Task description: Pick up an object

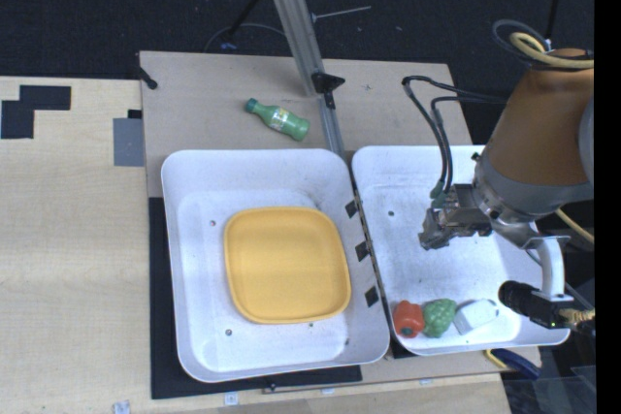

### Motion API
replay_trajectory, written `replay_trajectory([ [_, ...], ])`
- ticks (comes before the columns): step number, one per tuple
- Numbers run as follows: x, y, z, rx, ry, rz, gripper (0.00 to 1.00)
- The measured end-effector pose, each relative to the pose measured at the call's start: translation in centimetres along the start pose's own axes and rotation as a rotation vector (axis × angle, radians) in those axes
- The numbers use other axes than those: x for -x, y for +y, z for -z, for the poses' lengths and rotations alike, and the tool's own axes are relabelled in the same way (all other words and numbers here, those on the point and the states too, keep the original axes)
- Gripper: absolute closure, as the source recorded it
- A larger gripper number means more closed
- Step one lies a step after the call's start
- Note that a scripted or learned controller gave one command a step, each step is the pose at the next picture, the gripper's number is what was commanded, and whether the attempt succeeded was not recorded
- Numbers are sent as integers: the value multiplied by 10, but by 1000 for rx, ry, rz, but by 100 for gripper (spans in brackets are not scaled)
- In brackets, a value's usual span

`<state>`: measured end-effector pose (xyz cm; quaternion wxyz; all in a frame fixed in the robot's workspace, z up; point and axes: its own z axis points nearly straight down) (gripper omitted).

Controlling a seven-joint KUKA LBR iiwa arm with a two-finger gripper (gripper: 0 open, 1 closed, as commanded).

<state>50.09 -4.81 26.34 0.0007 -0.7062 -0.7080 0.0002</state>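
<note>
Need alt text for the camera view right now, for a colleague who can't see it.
The gripper hangs over the right bin, above three small things at its near edge: red, green and white. A yellow plate lies in the left bin; a green bottle lies on the bench behind.

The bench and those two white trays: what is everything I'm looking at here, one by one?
Bins: 2, white, side by side on the bench; left bin, right bin.
Plate: 1, yellow, in the left bin.
Red item: 1, red, near edge of the right bin.
Green item: 1, green, beside the red one.
White item: 1, white, beside the green one.
Bottle: 1, green, lying on the bench behind the left bin.
Metal rail: 1, silver, behind the bins.
Arm: 1, grey with orange band, over the right bin.
Pincer: 1, dark, above the right bin's floor.
</note>
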Motion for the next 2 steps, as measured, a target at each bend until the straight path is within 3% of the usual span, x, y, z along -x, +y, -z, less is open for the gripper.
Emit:
replay_trajectory([
  [2,-98,8,-22,-1,0,1,100],
])
